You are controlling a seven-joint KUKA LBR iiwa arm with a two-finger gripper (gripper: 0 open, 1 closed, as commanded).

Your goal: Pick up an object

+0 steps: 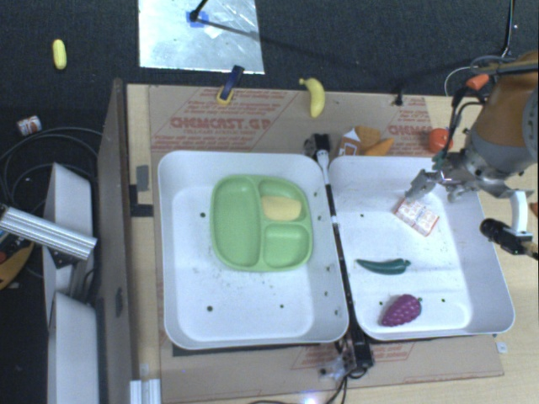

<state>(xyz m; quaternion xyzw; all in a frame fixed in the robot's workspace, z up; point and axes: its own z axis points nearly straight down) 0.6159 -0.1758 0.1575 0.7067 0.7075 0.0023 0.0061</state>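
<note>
From my remote station I see the gripper [425,183] low over the right bin [484,263], its grey fingers [419,181] slanting down onto the top corner of a small white-and-red packet [417,215]. The packet lies flat on the bin floor in the upper half, and I cannot tell how far the fingers are parted or whether they have hold of it. Below the packet, a dark green pepper [384,265] lies crosswise near the middle of the floor, and a bunch of purple grapes [401,310] sits lower down, close to the near rim. White floor is open to the packet's left up to the divide between the bins, and to its right toward the far wall, where the arm's [505,116] black fittings overhang the rim. Left of the packet, across the divide, the left bin [185,225] holds a green divided plate [259,224] with a pale yellow item [281,209] in its upper right compartment; bare floor rings the plate on all sides. Above the packet, beyond the bin's top edge, an orange piece [377,146] and a red ball [439,139] rest on the cardboard [253,116], with a yellow banana [314,96] farther left.
</note>
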